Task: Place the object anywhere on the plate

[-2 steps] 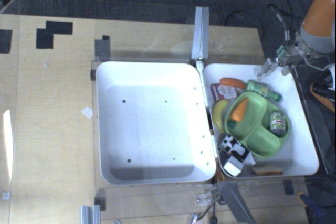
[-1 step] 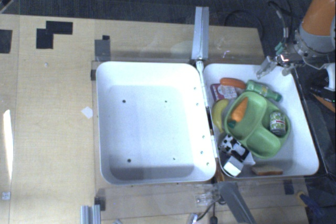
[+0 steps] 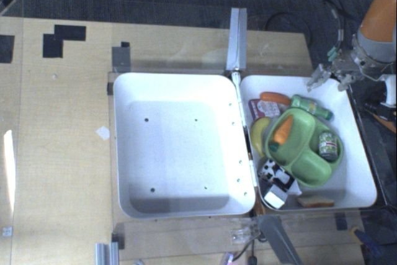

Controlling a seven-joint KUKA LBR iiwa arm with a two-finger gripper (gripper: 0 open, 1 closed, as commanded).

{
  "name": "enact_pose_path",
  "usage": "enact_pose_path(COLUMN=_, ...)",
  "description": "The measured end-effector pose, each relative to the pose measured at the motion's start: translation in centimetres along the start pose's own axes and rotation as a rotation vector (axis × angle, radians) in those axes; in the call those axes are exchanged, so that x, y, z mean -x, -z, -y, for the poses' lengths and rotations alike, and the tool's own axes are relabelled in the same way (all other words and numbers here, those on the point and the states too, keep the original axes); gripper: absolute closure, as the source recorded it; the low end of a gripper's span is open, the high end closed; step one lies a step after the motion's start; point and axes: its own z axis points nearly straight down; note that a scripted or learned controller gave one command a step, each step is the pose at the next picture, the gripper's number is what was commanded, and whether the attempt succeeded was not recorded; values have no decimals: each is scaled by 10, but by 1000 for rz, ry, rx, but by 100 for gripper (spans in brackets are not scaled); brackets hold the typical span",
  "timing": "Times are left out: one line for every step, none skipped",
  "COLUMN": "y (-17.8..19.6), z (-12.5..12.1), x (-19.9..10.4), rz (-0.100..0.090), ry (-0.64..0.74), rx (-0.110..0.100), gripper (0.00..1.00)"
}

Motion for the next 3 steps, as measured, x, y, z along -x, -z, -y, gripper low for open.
enact_pose_path(y=6, z=0, x=-19, rz=-1, ry=-68, rx=-3, gripper=0)
enact_pose_path(y=15, z=-2, x=-20, rz=1, ry=-61, rx=0, gripper=100)
enact_pose_path(y=15, z=-2, x=-20, rz=1, ry=-60, rx=-1, gripper=0)
